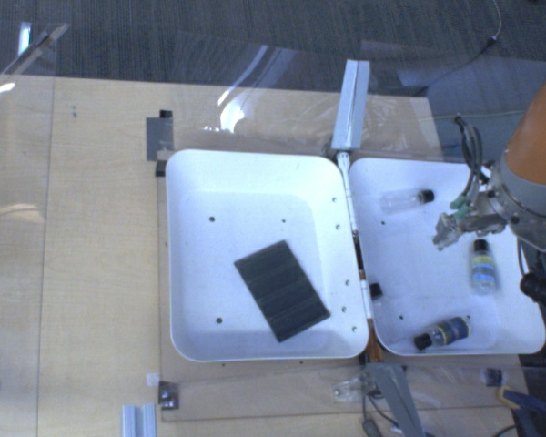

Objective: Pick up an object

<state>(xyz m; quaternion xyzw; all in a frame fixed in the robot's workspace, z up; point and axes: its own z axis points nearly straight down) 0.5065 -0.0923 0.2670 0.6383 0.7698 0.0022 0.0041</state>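
My gripper [448,230] hangs over the right bin [391,244], near its middle right, with nothing visibly in it. A small clear bottle with a black cap [408,199] lies to its upper left. Just right of and below the gripper stands a pale bottle with a yellow and blue label [482,269]. A dark bottle with a black cap [441,332] lies near the bin's front edge. In the left bin [191,244] a dark grey ribbed rectangular pad [281,289] lies flat and turned at an angle.
A metal bar [350,107] stands behind the seam between the two bins. A small black piece [375,290] sits by the right bin's left wall. The wooden bench [73,244] stretches out to the left.
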